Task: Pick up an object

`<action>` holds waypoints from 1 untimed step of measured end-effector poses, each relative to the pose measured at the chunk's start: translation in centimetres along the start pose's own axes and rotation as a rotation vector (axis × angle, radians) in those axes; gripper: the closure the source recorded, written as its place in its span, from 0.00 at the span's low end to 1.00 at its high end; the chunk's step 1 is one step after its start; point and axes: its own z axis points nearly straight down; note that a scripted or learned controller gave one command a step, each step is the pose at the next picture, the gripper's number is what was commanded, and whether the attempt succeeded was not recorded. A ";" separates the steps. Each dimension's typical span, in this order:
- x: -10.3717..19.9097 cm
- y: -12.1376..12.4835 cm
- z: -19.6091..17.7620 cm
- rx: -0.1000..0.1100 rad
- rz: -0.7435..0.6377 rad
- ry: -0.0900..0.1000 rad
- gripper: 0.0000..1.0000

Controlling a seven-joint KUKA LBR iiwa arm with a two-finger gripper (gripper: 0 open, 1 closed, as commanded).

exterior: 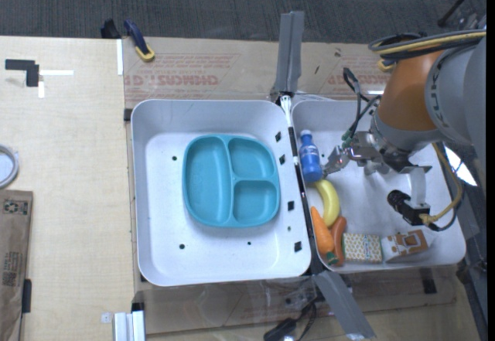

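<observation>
Nearest the camera, at the right bin's (456, 250) 6 o'clock edge, lie a flat snack packet (363, 247) and a small brown-and-white carton (405, 243), side by side. Just beside the packet, at about 7 o'clock, a carrot (322, 232) leans along the wall with a red item, too small to name, touching its lower end. A banana (329, 199) touches the carrot's top end, and above it, at about 10 o'clock, a blue bottle (309, 155) lies against the divider.

The claw (345, 156) hangs over the bin's middle, near the bottle and banana, reaching in from 3 o'clock. Whether it is spread or pressed together I cannot tell; nothing visibly sits in it.

The risks come mostly from crowding, I judge. Bottle, banana and carrot run in a chain against the left wall, so a descent there could strike the wall or land on two items at once, pushing one aside. The bottle is round and lying down, so it would likely roll or squirt out under an off-centre pinch. The banana's curve invites a slipping hold. The loose cable and black connector (407, 207) trailing from the wrist might snag the carton.

In the far left bin (147, 192) a teal divided plate (230, 180) rests alone at the centre; its low, broad rim would be hard to pinch.
</observation>
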 end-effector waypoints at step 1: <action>0.7 -7.9 0.0 0.001 -0.117 0.001 0.00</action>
